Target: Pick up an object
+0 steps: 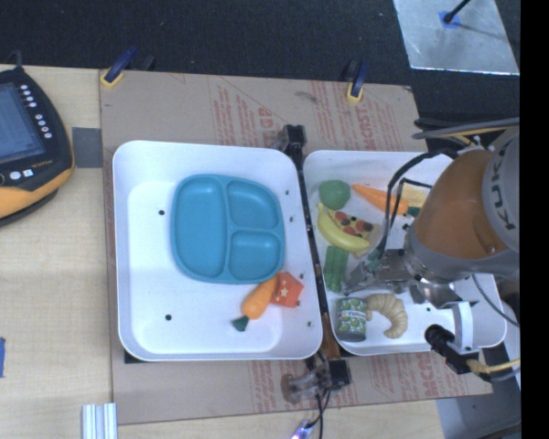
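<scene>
Down in the right bin (348, 165) the hand (377, 270) hangs low over the toy food, beside the banana (340, 230) and above the croissant (391, 311). Whether it is spread or pinching, I cannot tell. Nothing looks lifted, so the pick seems undone.

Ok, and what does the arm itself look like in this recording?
The arm is grey with a broad orange band above the wrist and part of a dark printed logo on its casing. Black cables loop around it. The wrist end is dark metal, with a white fitting alongside.
</scene>
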You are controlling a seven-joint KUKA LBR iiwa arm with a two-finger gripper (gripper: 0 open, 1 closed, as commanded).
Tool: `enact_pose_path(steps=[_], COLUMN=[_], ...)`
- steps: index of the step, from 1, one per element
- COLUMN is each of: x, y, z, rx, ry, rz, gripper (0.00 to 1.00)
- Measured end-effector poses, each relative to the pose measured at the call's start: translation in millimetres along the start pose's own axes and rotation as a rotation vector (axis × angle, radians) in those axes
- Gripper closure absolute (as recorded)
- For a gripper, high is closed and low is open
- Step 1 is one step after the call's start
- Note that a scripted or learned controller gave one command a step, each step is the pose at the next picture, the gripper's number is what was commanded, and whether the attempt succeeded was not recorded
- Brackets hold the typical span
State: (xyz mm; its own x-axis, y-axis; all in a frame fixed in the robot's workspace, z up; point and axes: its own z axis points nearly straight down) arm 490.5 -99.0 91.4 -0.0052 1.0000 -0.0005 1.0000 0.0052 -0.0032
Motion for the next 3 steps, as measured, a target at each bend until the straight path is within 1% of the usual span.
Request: enact_pose_path(steps=[1,2,3], x=[-4,-5,-5], y=[81,81,81], z=[-1,-11,-11], rx=[0.0,0.002,0.002], ry=[0.001,0.001,0.001], rz=[0.002,0.001,0.001], gripper=[0.0,1.0,0.0])
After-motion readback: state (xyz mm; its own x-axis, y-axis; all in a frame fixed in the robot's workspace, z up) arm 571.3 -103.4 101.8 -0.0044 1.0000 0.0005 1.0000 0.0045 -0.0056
